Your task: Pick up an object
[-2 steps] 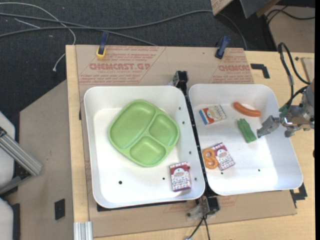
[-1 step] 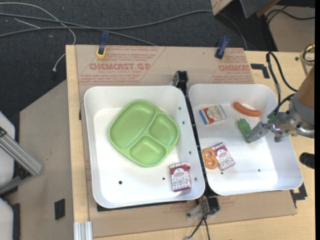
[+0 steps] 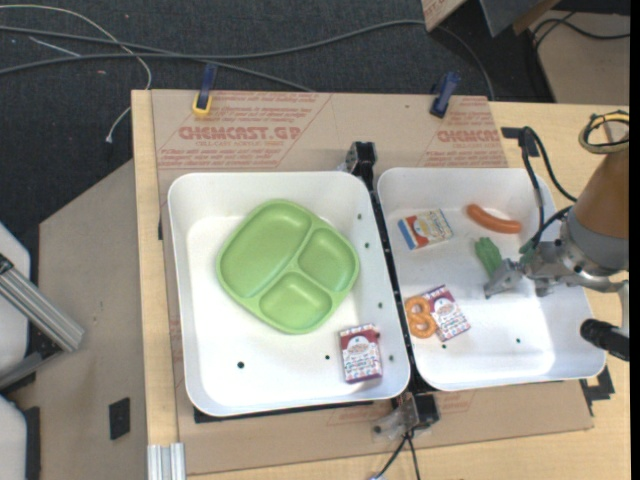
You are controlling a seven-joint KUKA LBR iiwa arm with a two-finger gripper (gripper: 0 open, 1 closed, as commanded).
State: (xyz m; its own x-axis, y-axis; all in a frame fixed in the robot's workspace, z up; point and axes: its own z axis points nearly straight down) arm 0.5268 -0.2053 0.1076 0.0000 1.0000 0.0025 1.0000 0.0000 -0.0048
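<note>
You see the gripper [image 3: 500, 280] low inside the right bin [image 3: 500, 370], near that bin's right wall. Whether it is released or clenched cannot be told from this view. A green object [image 3: 488, 254] lies just beside the gripper, on its far side, touching or nearly so. An orange sausage-shaped item [image 3: 494, 218] lies beyond it, toward the worktop's far edge. A small white carton [image 3: 425, 229] sits toward the divider between the bins. A red-and-white packet with orange rings [image 3: 436, 315] lies near the bin's left wall. Bare floor remains along the right bin's near edge. The left bin [image 3: 200, 368] carries a green divided tray [image 3: 288, 265] and a red packet [image 3: 360, 353] near its near-right corner.
</note>
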